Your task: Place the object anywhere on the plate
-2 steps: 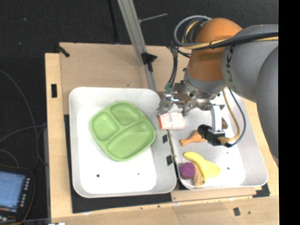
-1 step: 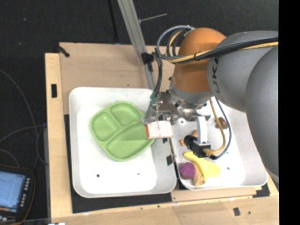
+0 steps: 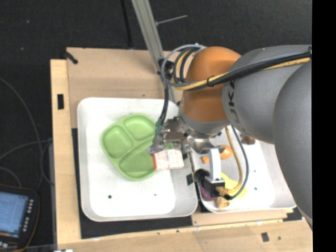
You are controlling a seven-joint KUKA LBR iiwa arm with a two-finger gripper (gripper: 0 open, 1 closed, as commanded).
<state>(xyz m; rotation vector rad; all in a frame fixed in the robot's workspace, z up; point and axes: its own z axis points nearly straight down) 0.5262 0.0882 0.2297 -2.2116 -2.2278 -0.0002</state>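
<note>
A green divided plate [image 3: 130,146] lies in the left white bin [image 3: 94,193]. My gripper [image 3: 168,152] hangs at the plate's right edge, under the orange-banded wrist. A small red and white box [image 3: 169,161] sits between its fingers, partly over the plate's rim and partly over the bin floor. The gripper is shut on the box. The arm hides the top of the box and much of the right bin.
The right bin [image 3: 273,193] holds a small orange piece [image 3: 226,152], a yellow thing [image 3: 231,185] and a tan bit [image 3: 223,203] near its front left corner. A metal pole [image 3: 147,25] slants up behind the bins.
</note>
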